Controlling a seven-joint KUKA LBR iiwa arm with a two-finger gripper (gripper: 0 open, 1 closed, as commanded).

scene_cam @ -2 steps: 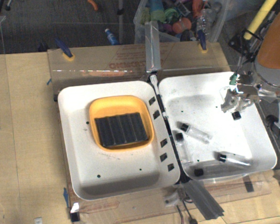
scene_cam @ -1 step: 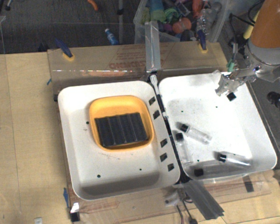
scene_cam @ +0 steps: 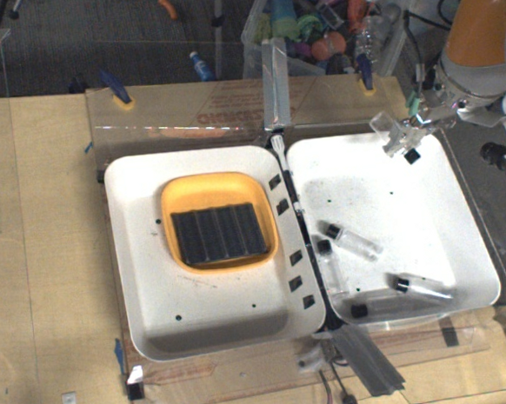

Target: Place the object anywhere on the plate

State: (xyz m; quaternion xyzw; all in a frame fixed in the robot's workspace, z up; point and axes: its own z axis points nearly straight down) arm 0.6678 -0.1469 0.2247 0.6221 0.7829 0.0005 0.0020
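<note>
Two smooth white bins (scene_cam: 135, 250) sit side by side; a ribbed dark rectangular object (scene_cam: 219, 234) lies flat on the rounded orange plate (scene_cam: 213, 191) in the left bin; the gripper (scene_cam: 398, 139), translucent-fingered, hovers above the right bin's far edge, spread apart, holding nothing.

Arm (scene_cam: 483, 22) cut off (top right).

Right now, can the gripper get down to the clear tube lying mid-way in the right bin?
Probably yes. The gripper hovers over the right bin's far corner, and the clear tube lies alone on bare floor, apart from the other tube near the front wall.
</note>
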